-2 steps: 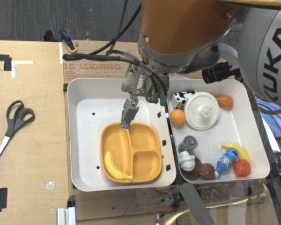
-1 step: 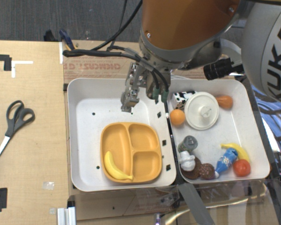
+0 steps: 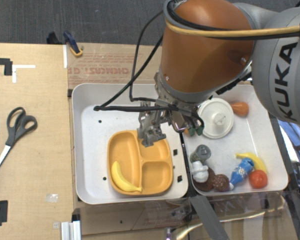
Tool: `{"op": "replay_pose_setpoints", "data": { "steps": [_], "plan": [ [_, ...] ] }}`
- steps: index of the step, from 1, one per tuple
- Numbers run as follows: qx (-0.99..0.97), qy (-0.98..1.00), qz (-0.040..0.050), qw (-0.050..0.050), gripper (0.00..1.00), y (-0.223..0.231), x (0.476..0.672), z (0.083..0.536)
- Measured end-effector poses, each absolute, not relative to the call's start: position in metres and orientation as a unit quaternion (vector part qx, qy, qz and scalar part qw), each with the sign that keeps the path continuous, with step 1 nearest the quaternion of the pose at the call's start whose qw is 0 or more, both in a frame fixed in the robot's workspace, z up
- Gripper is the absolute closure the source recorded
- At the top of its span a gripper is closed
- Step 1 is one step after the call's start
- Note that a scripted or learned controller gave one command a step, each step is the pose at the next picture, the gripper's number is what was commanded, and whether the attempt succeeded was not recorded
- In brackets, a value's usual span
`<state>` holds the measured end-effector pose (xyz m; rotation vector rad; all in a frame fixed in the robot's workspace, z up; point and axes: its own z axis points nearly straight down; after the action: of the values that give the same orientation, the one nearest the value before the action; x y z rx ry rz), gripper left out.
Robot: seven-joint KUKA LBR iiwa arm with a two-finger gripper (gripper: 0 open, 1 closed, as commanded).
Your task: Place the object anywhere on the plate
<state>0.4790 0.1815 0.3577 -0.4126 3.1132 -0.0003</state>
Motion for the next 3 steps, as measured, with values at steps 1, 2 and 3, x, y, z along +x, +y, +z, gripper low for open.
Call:
{"op": "replay_pose_setpoints", "data": {
  "steps": [1,2,3],
  "plan": [
    [-0.165,0.986,0.0000,0.001,1.00,0.1729,0.4868,0.2951],
    [-0.166,0.986,0.0001,0.001,0.00,0.1730,0.4868,0.2953],
    [-0.164,0.987,0.0005,0.002,1.00,0.1729,0.4885,0.3046]
  ]
}}
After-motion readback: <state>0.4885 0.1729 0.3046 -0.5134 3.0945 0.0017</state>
